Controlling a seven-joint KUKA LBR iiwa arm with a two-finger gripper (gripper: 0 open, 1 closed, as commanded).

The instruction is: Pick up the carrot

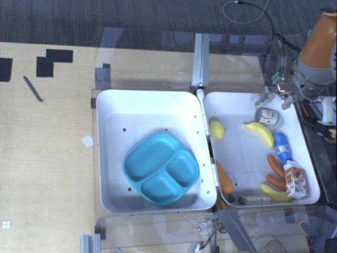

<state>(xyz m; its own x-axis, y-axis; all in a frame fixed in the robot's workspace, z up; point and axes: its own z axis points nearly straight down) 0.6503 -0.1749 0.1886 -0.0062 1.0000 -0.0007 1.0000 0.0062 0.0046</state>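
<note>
From the overhead camera view, the pale wooden surface [47, 167] carries two shallow white bins side by side. The left white bin [113, 141] holds a turquoise plastic divided plate [160, 167]. The right white bin [239, 157] is crowded: a round yellow lemon [216, 129] near its left wall, a curved yellow banana [260, 132], a small printed can [267, 116], a blue bottle [281, 147], two orange-red sausages [276, 173], a second yellow banana [275, 192] and a printed carton [296, 181] along the right side.

The smooth, plain orange carrot [224, 178] lies in the right bin's near left corner, tight against the left wall, below the lemon. Its long axis runs roughly along that wall, slanting slightly rightward toward the near edge.

The hand [275, 98] hovers at the bin's far right corner, just above the can, well apart from the carrot. Its pale fingers look spread, with nothing between them.
</note>
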